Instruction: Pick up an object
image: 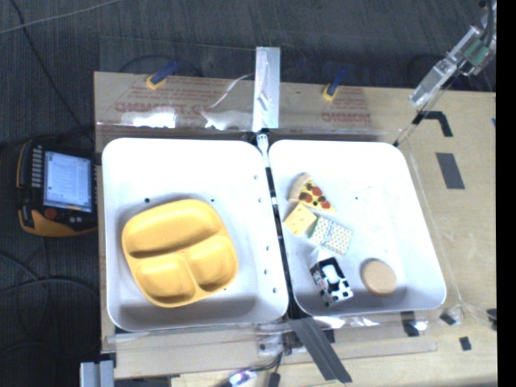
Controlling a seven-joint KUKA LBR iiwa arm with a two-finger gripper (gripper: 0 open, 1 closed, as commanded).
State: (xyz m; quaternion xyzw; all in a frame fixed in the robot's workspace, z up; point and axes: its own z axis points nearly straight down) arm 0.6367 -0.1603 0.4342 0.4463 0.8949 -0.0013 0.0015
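Objects (pixel 330 244) lie in the right bin (pixel 419 216), well apart from the gripper (pixel 435 79) at upper right.

A yellow three-compartment plastic plate (pixel 179 251) lies flat in the left bin. In the right bin lie a pizza-slice toy (pixel 308 190), a pale yellow block (pixel 299 218), a dotted card (pixel 332 235), a black-and-white piece (pixel 330 280) and a tan disc (pixel 378 276).

Right white bin (pixel 419 216): upper and right floor open. Obstacles cluster along its left-centre: pizza-slice toy (pixel 309 190), yellow block (pixel 299 219), dotted pale card (pixel 332 235), black-and-white piece (pixel 330 280), round tan disc (pixel 378 276). Left white bin (pixel 129 156): yellow three-compartment tray (pixel 179 251) fills the lower middle; upper floor open.
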